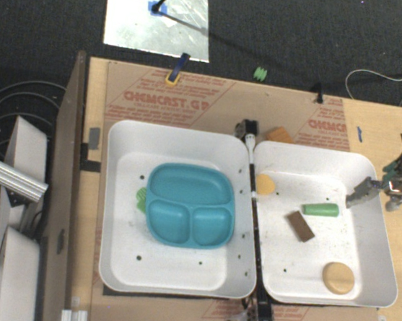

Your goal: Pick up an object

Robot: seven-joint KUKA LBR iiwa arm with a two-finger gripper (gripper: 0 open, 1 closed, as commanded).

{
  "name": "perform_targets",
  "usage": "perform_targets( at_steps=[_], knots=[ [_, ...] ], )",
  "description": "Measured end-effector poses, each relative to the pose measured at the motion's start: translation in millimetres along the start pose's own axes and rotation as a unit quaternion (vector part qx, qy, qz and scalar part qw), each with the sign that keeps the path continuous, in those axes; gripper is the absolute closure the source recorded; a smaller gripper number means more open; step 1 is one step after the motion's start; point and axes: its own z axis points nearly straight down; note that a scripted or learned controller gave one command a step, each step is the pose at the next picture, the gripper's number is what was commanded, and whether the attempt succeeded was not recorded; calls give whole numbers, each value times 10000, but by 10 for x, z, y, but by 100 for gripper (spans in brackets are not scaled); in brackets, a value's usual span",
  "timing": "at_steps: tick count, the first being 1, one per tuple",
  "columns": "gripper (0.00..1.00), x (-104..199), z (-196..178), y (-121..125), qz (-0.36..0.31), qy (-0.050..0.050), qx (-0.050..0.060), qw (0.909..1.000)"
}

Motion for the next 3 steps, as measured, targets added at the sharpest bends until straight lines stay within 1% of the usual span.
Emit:
perform_targets(
  at_steps=[1,2,3],
  knots=[
    [0,472,1486,523,-32,18,31,10000],
    [0,611,1997,340,15,10,19,10000],
    [100,602,1864,359,10,3,-6,10000]
  ],
)
